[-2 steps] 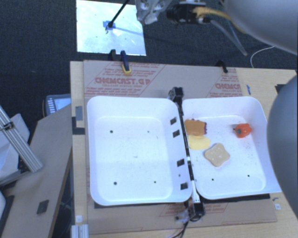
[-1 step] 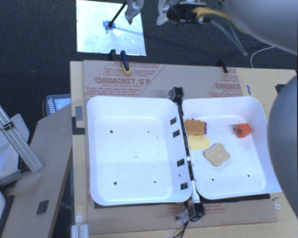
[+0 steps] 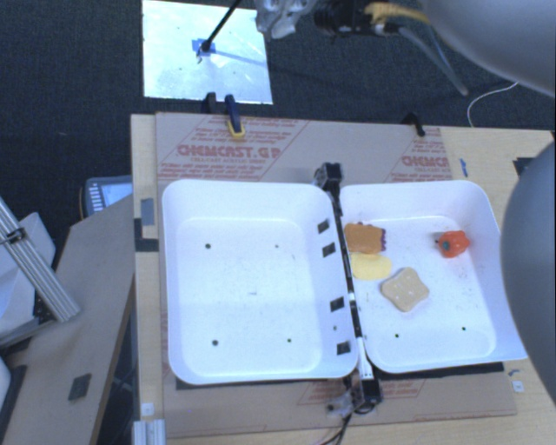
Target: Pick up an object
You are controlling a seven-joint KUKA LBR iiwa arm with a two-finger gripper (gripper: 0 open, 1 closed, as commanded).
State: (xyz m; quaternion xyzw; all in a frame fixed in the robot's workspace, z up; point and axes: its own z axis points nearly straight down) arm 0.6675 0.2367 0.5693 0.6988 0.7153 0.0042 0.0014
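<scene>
Bins are sitting side by side on the bench (image 3: 143,156), over a cardboard sheet (image 3: 287,143) printed with red lettering. Left bin (image 3: 187,348) is showing bare white floor with a few small dark dots. Right bin (image 3: 486,343) is holding four objects, all in its upper half.

Orange-brown block with a purple edge (image 3: 364,237) is lying near the divider between the bins. Flat pale yellow piece (image 3: 372,267) is lying just below it, touching or nearly touching. Tan toast-shaped slice (image 3: 405,289) is resting just right of and below the yellow piece, close beside it; whether they are touching cannot be told. Small orange-red object (image 3: 451,244) is sitting apart from the others, toward the right wall of the bin.

Arm (image 3: 486,35) is appearing as blurred grey mass along the top right and right edge, well above the bins. Claw (image 3: 280,16) is hanging at the top edge over the dark floor, beyond the bench, near a shiny metal plate (image 3: 207,52). Claw state: cannot tell, too blurred and cropped. Nothing is visibly held in it.

Black clips (image 3: 334,252) are lining the seam between the bins.
</scene>
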